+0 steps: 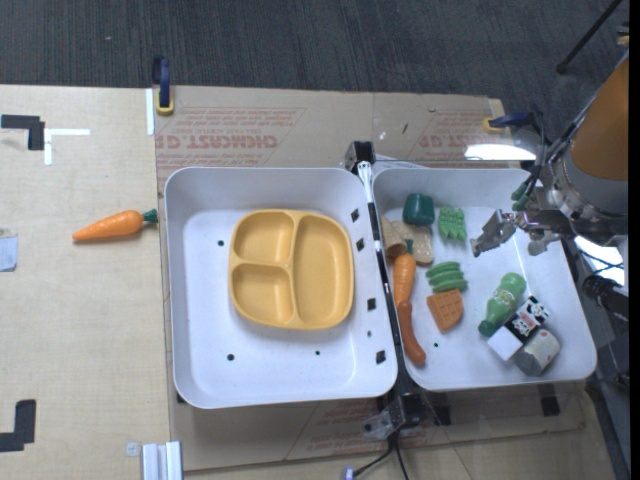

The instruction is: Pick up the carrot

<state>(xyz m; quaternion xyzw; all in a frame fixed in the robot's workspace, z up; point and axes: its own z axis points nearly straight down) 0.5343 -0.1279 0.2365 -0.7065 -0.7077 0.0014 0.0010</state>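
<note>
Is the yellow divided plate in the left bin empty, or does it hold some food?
Empty. All three compartments of the yellow plate show bare yellow; the toy foods lie in the right bin.

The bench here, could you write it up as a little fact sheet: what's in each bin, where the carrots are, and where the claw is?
left bin: yellow divided plate
right bin: toy foods, including carrot by the left wall, green bottle, sausage
outside bins: second carrot on the bench, left of the left bin
gripper: over the right bin, upper right part, apart from both carrots
holding: nothing seen between the fingers
</note>
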